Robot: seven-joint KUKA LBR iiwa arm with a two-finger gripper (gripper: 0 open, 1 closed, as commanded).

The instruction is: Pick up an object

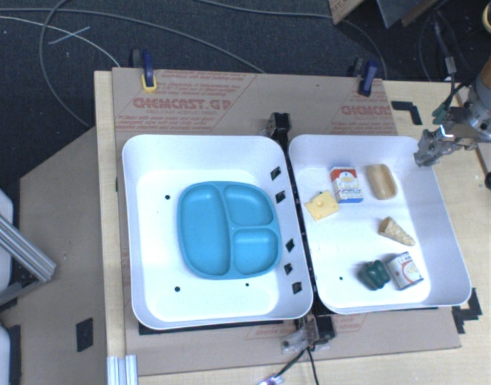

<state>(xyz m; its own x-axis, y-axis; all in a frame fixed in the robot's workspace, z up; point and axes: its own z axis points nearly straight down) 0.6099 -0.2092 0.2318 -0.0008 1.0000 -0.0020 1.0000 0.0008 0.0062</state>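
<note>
The right bin (438,215) holds several small objects: a red-and-white carton (345,184), a tan bread roll (381,180), a yellow cheese block (322,206), a tan wedge (397,231), a dark green lump (373,274) and a small can (404,269) lying beside it. My gripper (428,151) hangs at the bin's far right rim, up and to the right of the bread roll, with nothing visible between its fingers. It touches none of the objects.
The left bin (141,215) holds a blue divided plate (228,228). Black clips line the seam between the bins (287,215). Two clamps (149,77) (367,77) hold the cardboard sheet at the back. Cables run across the dark floor behind.
</note>
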